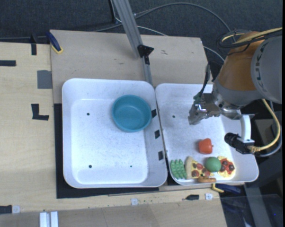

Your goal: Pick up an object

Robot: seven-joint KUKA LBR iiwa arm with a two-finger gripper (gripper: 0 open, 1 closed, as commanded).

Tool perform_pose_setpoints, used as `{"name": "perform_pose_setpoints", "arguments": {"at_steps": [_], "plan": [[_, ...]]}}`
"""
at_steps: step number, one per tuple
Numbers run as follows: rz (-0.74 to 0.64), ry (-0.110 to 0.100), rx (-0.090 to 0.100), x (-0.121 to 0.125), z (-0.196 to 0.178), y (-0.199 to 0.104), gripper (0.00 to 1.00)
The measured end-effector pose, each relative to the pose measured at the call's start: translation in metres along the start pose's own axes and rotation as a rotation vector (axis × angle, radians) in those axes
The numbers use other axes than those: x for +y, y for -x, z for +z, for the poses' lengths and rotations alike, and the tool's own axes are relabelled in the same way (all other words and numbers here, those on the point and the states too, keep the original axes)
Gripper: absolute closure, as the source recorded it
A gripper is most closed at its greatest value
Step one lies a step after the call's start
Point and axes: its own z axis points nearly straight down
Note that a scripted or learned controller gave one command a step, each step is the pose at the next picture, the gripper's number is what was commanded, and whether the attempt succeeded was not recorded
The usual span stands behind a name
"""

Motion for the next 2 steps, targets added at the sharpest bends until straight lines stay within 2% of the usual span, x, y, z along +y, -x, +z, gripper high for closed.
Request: {"name": "perform_pose_setpoints", "arguments": {"at_steps": [1, 2], "plan": [[0.000, 0.002, 0.000, 0.001, -0.052, 0.000, 1.00], [-0.005, -0.002, 0.001, 0.017, -0.056, -0.056, 1.00]]}}
